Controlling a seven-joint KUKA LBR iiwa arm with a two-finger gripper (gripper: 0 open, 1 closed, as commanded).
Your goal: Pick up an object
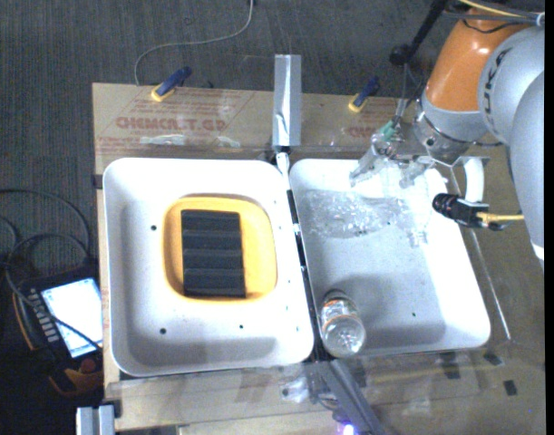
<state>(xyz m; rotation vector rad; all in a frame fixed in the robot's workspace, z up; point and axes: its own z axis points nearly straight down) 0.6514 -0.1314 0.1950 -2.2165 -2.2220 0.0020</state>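
**Two bins, gripper over the right**

The left bin [131,270] holds a yellow tray [263,252] with black blocks. The right bin [440,306] holds crinkled clear plastic [345,214] and a bottle [341,323] at its near-left corner. The gripper [392,163] hangs above the far edge, fingers spread, just right of the plastic.

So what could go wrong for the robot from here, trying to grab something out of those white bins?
A few things, judging from the view:

1. The end effector hangs over crumpled clear plastic in the right bin. Being see-through and flimsy, it may slip or be missed.

2. The plastic bottle lies against the bin's near-left corner, so the walls could block a grasp.

3. The yellow tray with the black insert in the left bin looks too wide for the fingers.
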